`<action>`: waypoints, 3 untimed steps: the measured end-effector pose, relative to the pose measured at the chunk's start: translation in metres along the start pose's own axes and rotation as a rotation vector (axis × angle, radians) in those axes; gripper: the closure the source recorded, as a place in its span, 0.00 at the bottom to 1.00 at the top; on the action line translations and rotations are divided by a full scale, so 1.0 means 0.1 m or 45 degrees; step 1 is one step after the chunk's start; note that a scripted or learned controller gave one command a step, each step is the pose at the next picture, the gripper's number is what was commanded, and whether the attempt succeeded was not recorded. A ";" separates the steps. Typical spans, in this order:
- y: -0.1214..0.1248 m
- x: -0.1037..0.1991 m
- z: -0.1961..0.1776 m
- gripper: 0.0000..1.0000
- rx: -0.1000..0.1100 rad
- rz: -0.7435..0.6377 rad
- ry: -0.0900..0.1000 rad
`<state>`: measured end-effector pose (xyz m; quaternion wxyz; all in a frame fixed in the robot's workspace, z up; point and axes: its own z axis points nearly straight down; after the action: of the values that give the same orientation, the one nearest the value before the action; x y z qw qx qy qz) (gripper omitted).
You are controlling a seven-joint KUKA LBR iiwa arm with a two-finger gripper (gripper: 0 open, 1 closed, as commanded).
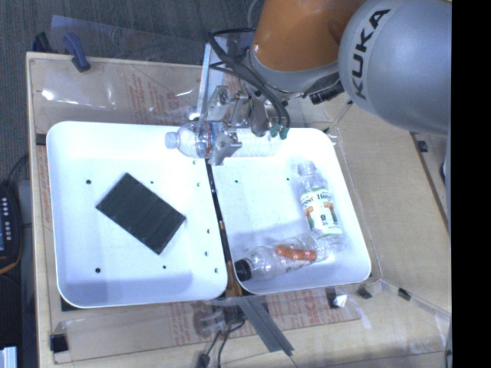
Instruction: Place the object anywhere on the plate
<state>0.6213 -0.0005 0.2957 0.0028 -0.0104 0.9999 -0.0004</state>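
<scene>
Currently the gripper (217,133) appears to pinch a clear bottle (188,139) above the ridge between the bins, though clutter blurs the fingers. The bottle's long axis runs left-right, cap leftward. The dark plate (140,212) lies down-left, in the left bin (69,282).

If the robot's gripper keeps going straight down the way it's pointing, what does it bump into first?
Most likely the clear bottle lying right at the gripper, near the far end of the divider between the two white bins. Below it comes the bin rim. Depth is hard to judge from this slanted view.
</scene>
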 end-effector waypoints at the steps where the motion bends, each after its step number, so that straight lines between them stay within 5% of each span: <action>1: 0.07 0.02 0.42 1.00 -0.002 -0.329 0.007; 2: 0.08 -0.23 0.96 1.00 -0.004 -0.613 0.009; 3: -0.05 -0.10 0.60 1.00 -0.002 -0.561 0.003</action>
<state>0.6319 -0.0053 0.2362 0.0016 -0.2287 0.9735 -0.0003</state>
